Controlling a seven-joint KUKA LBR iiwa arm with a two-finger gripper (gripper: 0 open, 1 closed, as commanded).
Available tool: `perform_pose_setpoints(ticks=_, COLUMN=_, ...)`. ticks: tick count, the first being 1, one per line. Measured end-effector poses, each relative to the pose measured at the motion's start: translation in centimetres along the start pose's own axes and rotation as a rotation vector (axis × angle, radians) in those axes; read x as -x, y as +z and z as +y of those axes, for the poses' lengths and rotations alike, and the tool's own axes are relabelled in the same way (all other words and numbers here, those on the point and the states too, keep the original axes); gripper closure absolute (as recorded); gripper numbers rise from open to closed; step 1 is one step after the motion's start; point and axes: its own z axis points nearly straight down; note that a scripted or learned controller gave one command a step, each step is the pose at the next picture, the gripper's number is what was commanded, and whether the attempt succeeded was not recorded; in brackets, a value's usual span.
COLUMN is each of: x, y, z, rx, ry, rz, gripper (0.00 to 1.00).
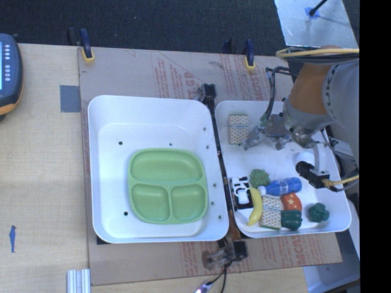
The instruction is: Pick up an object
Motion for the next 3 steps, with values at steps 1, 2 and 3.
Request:
perform_pose_setpoints(ticks=1, x=8.7, y=0.0, z=4.3, rx=-0.001, ry=0.006, rz=0.0, gripper=0.0)
perform_pose_setpoints(ticks=2, x=3.1, y=0.1, z=-3.8, rx=-0.015, ry=0.003, rz=0.006, gripper=0.0)
perform_pose_setpoints(ticks=3, x=1.3, y=0.1, z=-8.6, rx=-0.009, ry=0.004, rz=0.004, gripper=0.0)
